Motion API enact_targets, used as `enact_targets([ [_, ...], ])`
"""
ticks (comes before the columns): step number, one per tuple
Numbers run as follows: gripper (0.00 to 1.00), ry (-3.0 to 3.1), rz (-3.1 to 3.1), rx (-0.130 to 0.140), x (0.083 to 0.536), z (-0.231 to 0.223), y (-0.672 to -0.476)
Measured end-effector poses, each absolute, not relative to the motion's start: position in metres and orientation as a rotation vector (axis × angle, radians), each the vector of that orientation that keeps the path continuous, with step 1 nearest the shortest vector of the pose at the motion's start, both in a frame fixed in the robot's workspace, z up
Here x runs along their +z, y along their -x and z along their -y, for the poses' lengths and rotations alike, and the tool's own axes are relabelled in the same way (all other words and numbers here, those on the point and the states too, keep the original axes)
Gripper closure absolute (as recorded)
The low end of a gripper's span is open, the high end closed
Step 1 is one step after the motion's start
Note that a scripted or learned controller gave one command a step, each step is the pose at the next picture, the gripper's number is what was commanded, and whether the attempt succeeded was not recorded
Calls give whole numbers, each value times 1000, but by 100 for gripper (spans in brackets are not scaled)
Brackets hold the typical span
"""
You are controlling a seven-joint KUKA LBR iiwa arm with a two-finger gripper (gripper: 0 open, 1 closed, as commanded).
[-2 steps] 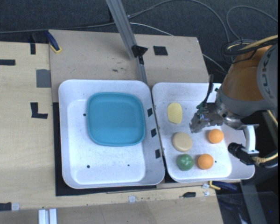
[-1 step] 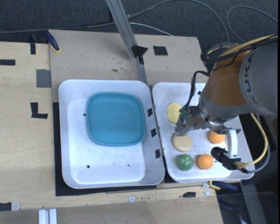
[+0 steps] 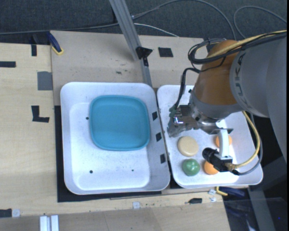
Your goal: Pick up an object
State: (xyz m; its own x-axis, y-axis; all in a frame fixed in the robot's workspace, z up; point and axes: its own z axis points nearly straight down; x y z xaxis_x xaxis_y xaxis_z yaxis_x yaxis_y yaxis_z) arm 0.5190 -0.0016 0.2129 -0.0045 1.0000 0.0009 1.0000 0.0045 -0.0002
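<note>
Step in hand: the approach, by my judgement; the gripper (image 3: 176, 125) hangs low over the right bin (image 3: 245, 178), nothing seen in it.
Fingers: I cannot tell whether spread or pressed together; the wrist hides them.
Landmark: the cream disc (image 3: 187, 146), just below the gripper.
Green ball (image 3: 190, 167): just beneath the cream disc.
Orange ball (image 3: 211, 168): beside the green ball, away from the left bin (image 3: 72, 129).
Blue plate (image 3: 119, 122): in the left bin, well apart from the disc.
Next move: likely a short shift over the disc, then straight down.
Count: two bins, one plate, one disc, two balls; a further orange thing (image 3: 216, 140) by the wrist, unclear.
</note>
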Motion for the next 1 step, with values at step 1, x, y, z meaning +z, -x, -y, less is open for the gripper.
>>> enact_targets([
  [1, 100, 2215, 2226, 0, 211, -51, -523],
])
